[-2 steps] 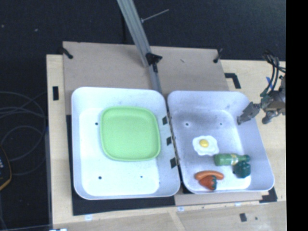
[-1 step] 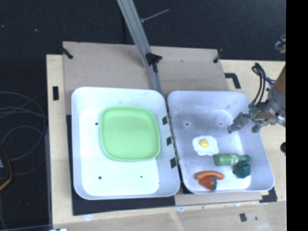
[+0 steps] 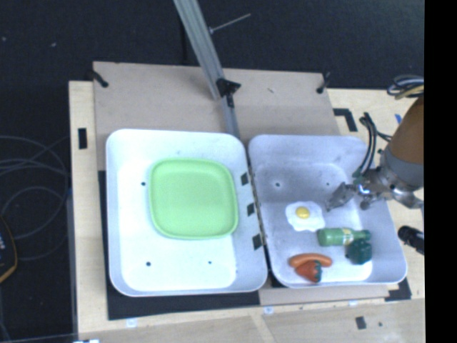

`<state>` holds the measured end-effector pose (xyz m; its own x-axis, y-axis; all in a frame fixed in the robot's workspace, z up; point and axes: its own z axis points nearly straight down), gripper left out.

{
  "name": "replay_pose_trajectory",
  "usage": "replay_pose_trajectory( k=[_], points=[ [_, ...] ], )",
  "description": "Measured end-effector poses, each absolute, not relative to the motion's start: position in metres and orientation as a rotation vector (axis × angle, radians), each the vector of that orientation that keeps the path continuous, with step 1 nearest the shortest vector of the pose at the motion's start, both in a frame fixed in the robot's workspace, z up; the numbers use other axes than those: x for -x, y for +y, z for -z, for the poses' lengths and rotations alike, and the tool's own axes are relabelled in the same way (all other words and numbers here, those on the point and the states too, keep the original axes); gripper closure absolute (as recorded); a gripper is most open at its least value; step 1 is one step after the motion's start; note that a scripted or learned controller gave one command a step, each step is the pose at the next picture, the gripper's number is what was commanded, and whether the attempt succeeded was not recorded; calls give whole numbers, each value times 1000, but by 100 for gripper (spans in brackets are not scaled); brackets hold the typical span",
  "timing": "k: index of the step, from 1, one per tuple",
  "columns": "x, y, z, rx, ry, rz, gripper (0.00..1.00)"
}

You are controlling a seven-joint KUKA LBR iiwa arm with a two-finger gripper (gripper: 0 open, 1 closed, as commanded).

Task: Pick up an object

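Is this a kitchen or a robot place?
Probably a robot lab, not a kitchen. A robot arm reaches over two white bins on a bench, and the food is toys: a fried egg, a green bottle, beside a green plate.

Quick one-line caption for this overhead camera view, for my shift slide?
Pincer poised over right bin above fried egg, green bottle and carrot; green plate in left bin.

Bright, even overhead light washes the two white bins (image 3: 182, 213) pale; the floor around stays dark, edges look soft, shadows faint.
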<state>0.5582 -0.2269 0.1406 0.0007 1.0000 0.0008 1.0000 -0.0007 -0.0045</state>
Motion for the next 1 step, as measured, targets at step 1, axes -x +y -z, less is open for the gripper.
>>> replay_pose_trajectory(
  k=[1],
  points=[
    [-559,-228,-101,2224,-2222,1,0]
  ],
)
